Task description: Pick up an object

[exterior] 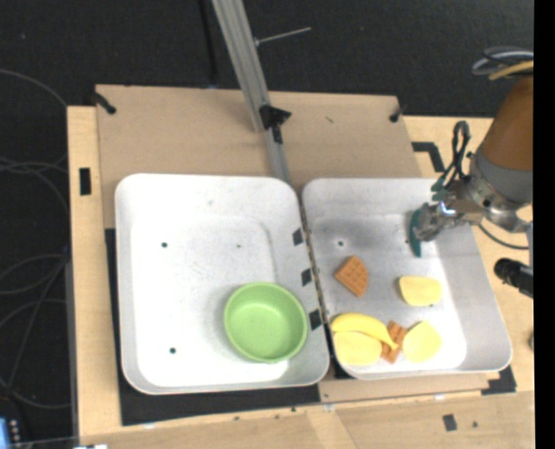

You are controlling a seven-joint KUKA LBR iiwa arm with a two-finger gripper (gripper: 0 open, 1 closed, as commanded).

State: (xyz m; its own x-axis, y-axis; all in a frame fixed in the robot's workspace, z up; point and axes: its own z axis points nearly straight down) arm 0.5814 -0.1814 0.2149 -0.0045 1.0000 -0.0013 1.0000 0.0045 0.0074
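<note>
Your hand [417, 235] hangs over the right white plastic bin's [380, 204] upper right part; you cannot tell its state. Nothing is held. Pale yellow oval piece [418, 291] lies just below it, orange waffle-textured square [352, 276] to the left, likely nearest targets.

A robotics lab: a plywood table [211, 129] on dark floor carries two white bins [193, 241], a metal camera pole [244, 59] rises from its rear edge, loose cables [15, 251] trail at left.
</note>
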